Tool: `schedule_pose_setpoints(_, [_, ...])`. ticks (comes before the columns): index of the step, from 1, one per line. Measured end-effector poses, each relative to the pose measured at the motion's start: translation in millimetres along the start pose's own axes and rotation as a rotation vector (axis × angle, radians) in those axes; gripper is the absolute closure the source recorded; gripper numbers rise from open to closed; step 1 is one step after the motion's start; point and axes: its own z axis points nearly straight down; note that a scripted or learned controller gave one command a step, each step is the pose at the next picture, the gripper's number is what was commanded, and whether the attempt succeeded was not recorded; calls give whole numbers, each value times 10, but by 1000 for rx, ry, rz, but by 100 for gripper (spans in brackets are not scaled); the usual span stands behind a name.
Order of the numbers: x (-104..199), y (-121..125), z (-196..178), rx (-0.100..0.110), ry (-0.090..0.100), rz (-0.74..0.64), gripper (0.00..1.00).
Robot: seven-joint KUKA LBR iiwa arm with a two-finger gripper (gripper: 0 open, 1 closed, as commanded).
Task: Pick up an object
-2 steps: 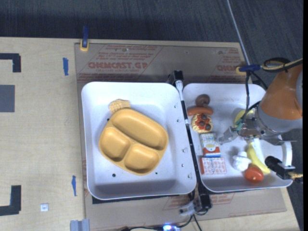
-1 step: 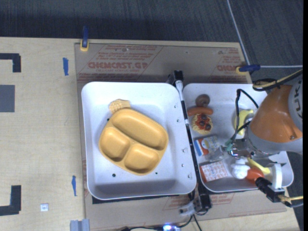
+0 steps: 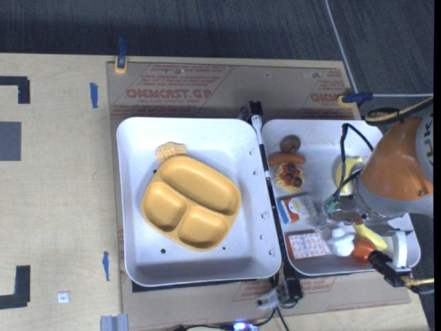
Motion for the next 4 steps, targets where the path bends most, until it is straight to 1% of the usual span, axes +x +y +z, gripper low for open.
schedule_pose_setpoints(1, [720, 239, -881, 8, 4, -4, 100])
schedule_pose_setpoints(2, [718, 238, -880, 8, 3, -3, 0])
schedule_pose_setpoints(3, [72, -33, -204, 11, 3, 0, 0])
schedule_pose_setpoints(4, [214, -31, 110, 9, 4, -1, 0])
